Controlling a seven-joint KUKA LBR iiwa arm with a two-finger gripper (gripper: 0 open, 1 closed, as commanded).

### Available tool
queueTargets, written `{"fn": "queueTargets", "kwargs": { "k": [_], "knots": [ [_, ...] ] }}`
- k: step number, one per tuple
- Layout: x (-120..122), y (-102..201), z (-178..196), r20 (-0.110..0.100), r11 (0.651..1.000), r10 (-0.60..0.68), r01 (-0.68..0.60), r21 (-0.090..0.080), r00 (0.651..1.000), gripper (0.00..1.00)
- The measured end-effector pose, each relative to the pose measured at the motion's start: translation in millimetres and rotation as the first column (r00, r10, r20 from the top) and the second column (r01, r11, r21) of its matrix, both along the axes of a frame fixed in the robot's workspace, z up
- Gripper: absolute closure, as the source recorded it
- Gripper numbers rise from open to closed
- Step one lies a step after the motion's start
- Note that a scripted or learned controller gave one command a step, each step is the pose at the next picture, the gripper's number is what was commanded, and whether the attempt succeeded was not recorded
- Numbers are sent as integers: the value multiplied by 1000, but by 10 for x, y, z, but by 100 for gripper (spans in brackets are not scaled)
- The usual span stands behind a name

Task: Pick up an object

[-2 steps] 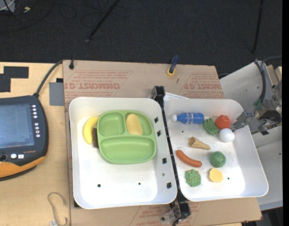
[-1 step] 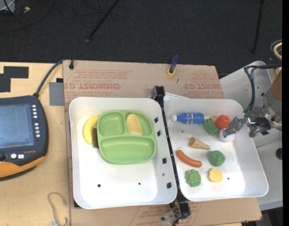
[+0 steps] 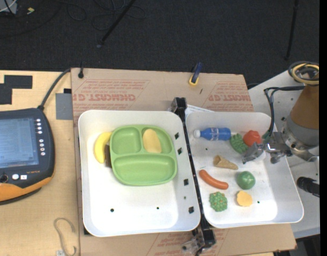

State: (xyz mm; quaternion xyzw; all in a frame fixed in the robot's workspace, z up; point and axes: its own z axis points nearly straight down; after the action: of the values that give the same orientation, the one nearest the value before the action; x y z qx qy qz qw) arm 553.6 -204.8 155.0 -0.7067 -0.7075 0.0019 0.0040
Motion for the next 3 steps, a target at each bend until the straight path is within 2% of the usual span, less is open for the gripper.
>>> {"fn": "queueTargets", "kwargs": {
  "k": [1, 2, 3],
  "knots": [
    [-31, -6, -441, 1, 1000, 0, 0, 0, 1000, 0],
    [-29, 22, -689, 3, 1000, -1, 1, -1, 1000, 0],
    [-26, 10, -574, 4, 1000, -4, 4, -1, 1000, 100]
  ]
}}
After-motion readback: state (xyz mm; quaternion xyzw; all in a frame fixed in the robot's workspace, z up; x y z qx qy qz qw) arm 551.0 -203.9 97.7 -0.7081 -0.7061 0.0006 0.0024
